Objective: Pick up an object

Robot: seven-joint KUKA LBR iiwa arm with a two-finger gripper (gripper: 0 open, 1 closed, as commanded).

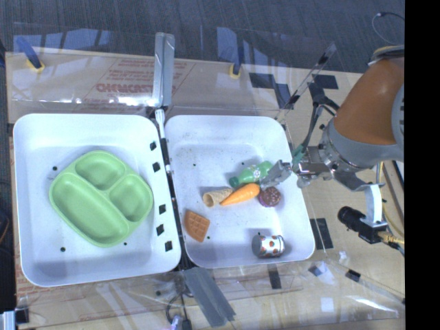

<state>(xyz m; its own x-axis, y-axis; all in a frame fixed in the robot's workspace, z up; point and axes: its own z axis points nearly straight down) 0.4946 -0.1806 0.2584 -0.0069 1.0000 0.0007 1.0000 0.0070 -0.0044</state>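
Note:
The right bin [206, 133] holds several small toys: a green bottle [246, 177] lying on its side, an orange carrot [240, 195], a tan cone [216, 197], a dark red round piece [270, 196], an orange waffle square [196, 225] and a silver can [267, 245]. My gripper [279, 172] reaches in from the right, low over the bin. It is at the right end of the green bottle and just above the dark red piece. Nothing is visibly lifted.
The left bin [41, 143] holds a light green divided plate [101, 196]. A metal bracket [163, 71] stands at the back between the bins. The arm's orange band [371, 108] and cables lie beyond the right bin's right wall.

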